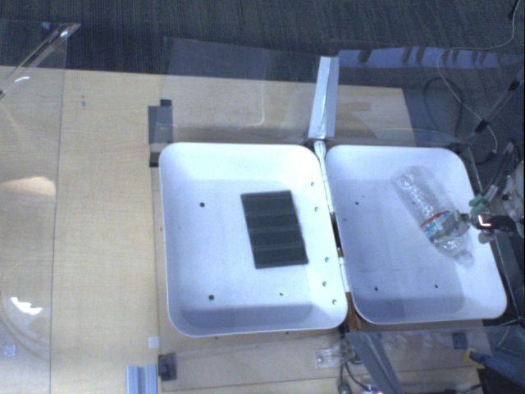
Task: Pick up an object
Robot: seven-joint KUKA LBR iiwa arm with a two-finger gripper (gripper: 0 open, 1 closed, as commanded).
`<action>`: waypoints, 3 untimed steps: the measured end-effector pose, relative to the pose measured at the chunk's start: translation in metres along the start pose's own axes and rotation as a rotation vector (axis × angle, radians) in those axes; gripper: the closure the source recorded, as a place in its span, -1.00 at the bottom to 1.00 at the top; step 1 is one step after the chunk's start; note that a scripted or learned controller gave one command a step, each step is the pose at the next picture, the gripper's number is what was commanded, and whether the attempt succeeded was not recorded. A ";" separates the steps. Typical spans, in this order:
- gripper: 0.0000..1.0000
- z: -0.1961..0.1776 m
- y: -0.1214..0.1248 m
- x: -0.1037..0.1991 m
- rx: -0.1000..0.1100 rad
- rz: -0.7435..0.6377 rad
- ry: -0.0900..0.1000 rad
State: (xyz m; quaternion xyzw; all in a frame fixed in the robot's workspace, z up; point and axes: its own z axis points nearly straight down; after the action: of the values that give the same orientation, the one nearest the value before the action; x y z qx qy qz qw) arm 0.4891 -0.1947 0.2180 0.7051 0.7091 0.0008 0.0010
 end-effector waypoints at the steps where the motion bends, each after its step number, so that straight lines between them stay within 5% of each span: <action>1: -1.00 0.129 0.053 -0.012 -0.011 -0.143 -0.005; 2: -1.00 0.131 0.110 -0.011 -0.005 -0.181 -0.001; 3: 1.00 0.118 0.113 -0.009 -0.011 -0.185 -0.002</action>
State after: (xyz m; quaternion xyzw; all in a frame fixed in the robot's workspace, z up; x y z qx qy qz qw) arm 0.6021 -0.2034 0.1000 0.6367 0.7711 0.0038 0.0057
